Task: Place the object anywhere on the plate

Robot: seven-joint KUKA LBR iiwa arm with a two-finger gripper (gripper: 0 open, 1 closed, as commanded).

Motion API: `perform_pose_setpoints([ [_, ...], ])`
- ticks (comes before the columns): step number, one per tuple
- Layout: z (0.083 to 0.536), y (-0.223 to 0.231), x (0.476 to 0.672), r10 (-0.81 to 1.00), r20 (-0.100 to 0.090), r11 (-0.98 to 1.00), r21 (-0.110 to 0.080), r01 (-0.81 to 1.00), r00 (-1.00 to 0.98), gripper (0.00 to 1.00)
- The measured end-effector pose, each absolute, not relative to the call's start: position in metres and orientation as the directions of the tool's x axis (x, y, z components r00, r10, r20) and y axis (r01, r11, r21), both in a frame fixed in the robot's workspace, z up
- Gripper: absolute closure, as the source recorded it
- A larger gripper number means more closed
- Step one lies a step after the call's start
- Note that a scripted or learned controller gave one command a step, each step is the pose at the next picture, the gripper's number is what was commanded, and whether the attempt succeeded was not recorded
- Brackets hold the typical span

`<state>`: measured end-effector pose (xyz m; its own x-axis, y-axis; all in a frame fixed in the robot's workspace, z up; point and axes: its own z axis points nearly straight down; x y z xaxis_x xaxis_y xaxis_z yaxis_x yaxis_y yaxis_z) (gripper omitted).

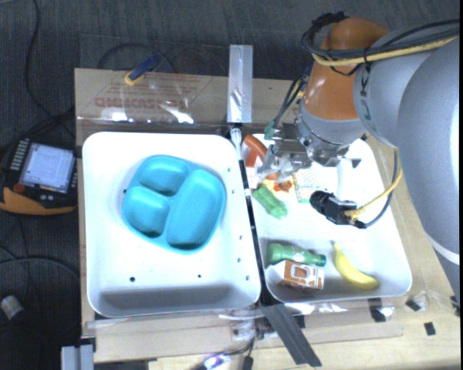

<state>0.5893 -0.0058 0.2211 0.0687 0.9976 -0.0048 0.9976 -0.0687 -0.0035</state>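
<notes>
Nearest, a yellow banana (353,269), a green bottle (293,253) and an orange carton (302,275) are seen lying at the front of the right bin (397,264). Beyond them, the gripper (282,163) is lowered over small green and orange items (271,200) at the bin's far-left corner; its state cannot be told. A blue divided plate (174,200) is seen in the left bin (108,276).

Dark grey carpet (31,45) is surrounding a wooden bench (208,91), with black cables (15,6) trailing and a handheld screen (42,168) glowing alongside.
</notes>
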Motion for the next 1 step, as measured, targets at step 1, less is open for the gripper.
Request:
perform_pose_setpoints([
  [1,0.1932,0.0542,0.603,0.968,0.0,0.251,-0.004,0.968,-0.251,1.0],
])
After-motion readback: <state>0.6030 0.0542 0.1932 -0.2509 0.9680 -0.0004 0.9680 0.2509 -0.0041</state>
